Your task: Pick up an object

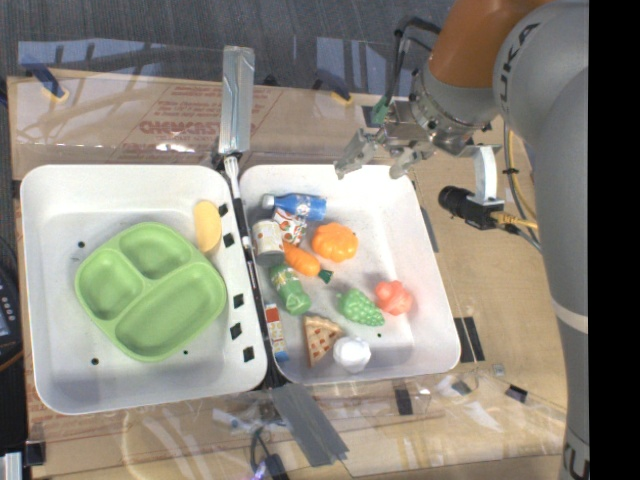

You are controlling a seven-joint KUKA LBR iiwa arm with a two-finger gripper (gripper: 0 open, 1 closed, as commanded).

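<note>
My gripper (376,162) hangs above the far edge of the right bin (425,268), its two fingers spread open with nothing between them. Below it in that bin lie a blue and white bottle (297,206), a small can (268,237), an orange pumpkin (335,242), a carrot (301,261), a green bottle (291,291), a green bumpy vegetable (360,307), a pink-red fruit (393,296), a pizza slice (320,338) and a white cup (352,353). The gripper touches none of them.
The left bin (45,268) holds a green divided plate (150,288) and a yellow oval toy (207,225) by its right wall. A red and white tube (273,331) lies along the right bin's left wall. A grey tape strip (236,103) runs behind the bins.
</note>
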